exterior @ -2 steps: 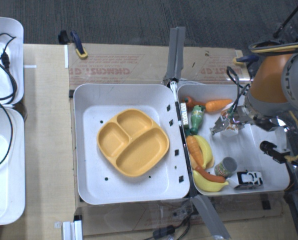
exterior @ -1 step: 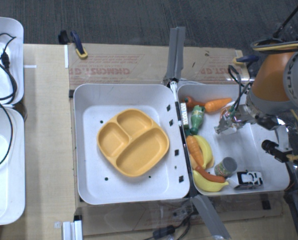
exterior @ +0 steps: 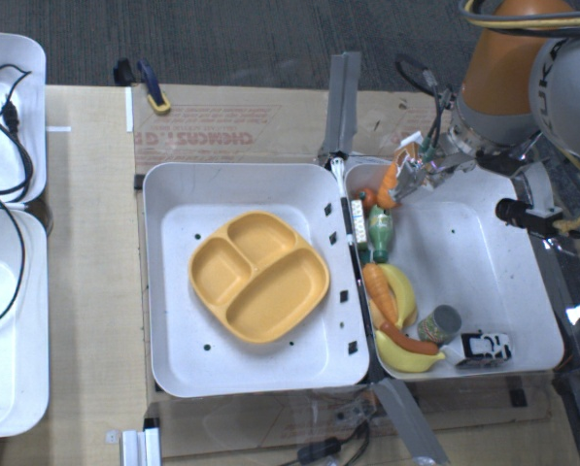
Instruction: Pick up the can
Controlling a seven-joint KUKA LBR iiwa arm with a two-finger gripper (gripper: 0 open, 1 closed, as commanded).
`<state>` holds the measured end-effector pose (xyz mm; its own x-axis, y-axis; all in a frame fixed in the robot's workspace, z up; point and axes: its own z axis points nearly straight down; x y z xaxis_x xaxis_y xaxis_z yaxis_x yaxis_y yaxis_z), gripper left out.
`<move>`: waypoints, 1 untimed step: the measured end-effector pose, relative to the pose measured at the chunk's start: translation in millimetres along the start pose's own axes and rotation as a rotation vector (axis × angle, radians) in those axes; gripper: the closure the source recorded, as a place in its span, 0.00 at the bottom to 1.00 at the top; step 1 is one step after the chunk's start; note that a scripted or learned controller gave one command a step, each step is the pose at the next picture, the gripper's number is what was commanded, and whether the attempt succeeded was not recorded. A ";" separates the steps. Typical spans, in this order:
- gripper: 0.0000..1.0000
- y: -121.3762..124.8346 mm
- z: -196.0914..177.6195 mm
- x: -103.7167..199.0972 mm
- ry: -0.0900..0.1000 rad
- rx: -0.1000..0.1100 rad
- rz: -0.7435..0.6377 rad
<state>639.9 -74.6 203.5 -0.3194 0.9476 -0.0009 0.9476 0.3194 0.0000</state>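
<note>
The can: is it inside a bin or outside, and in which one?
Inside. The can lies in the right bin, near its front edge, beside the banana.

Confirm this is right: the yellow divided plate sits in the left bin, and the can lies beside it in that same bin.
Not quite. The camera view shows the yellow divided plate in the left bin, but the can lies in the right bin, beside the banana.

Yellow divided plate [exterior: 259, 276] in left bin [exterior: 163, 260]; bananas [exterior: 403, 304] right.
</note>
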 end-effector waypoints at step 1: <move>0.00 -0.2 0.1 -0.3 -0.001 0.000 0.000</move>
<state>639.8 -74.9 203.3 -0.3189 0.9478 -0.0015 0.9478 0.3189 -0.0002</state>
